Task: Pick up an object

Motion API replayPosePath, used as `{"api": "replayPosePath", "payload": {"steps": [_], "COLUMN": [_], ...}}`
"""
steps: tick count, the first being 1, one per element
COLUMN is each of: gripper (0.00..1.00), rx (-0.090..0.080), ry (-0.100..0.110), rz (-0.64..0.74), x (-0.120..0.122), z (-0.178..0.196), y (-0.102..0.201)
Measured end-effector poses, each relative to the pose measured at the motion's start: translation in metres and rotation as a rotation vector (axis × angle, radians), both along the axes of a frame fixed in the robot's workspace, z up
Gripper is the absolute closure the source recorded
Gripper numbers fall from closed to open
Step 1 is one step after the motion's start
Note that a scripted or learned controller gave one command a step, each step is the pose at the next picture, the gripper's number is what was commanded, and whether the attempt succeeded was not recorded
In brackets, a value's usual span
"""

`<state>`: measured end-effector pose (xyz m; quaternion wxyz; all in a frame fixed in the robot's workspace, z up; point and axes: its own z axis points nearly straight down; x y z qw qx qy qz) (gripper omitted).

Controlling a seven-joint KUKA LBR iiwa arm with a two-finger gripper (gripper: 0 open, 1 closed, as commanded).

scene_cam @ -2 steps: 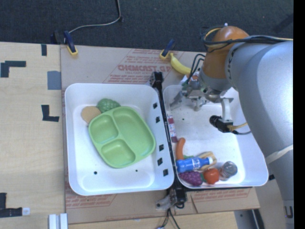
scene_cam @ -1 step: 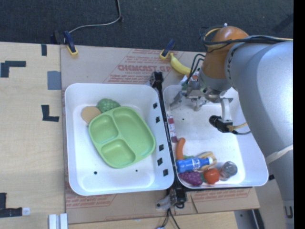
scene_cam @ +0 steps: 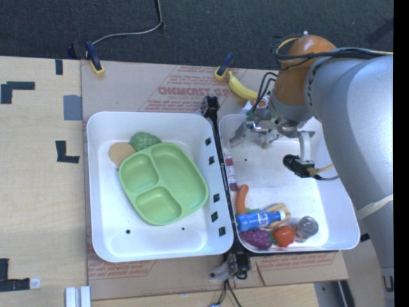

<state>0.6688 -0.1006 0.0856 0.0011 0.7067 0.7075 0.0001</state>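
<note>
Gripper [scene_cam: 259,132] low at 12 o'clock in right bin [scene_cam: 332,200], claw state not discernible, nothing visibly held; likely targets, blue bottle [scene_cam: 259,220], tomato [scene_cam: 283,236], grapes [scene_cam: 257,238], carrot [scene_cam: 241,198], cluster at 6 o'clock against the rim; green tray [scene_cam: 163,182] fills left bin [scene_cam: 105,190].

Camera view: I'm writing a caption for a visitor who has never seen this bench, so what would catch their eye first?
First, the big grey arm with its orange band, reaching from the right over the right bin. Next, the green divided tray in the left bin. Then the bright cluster at the right bin's near edge: blue bottle, tomato, purple grapes.
</note>
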Motion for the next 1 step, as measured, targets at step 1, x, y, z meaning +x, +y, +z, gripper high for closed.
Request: {"api": "replayPosePath", "payload": {"steps": [1], "gripper": [0.00], "rx": [-0.001], "ry": [0.000], "rz": [0.000], "x": [-0.0023], "z": [-0.0001], "y": [0.0051]}}
